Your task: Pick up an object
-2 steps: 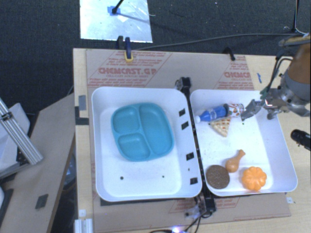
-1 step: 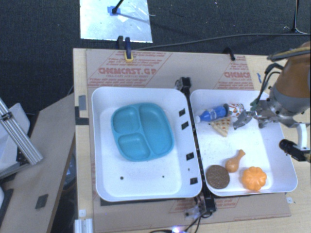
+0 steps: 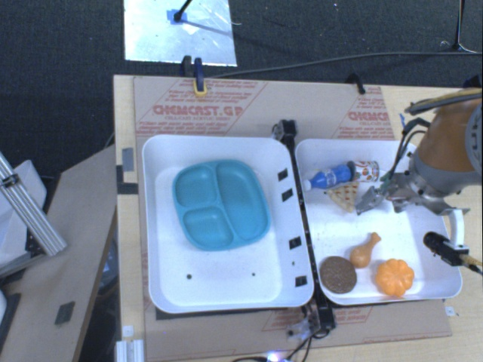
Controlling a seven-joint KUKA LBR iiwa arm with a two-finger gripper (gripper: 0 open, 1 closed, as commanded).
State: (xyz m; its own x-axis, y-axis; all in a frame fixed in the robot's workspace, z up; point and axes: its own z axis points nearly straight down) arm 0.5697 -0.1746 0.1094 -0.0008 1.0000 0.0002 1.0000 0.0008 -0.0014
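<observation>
Toward the upper middle of the right bin (image 3: 434,281) lies a small tan waffle-like piece (image 3: 343,195), the object nearest the end effector (image 3: 370,200), which sits just to its right and close above it. Whether anything is gripped cannot be told, since the tip is small and dark against the bin floor. Just above the waffle piece, a blue bottle (image 3: 330,177) lies on its side, long axis running left to right, beside a small red-and-white can (image 3: 367,171). Nearer the front edge rest a toy drumstick (image 3: 365,249), a brown cookie (image 3: 338,274) and an orange pumpkin (image 3: 395,276). The left bin (image 3: 162,277) holds a blue divided plate (image 3: 221,204). The arm (image 3: 445,149) is cut off at the right edge.
</observation>
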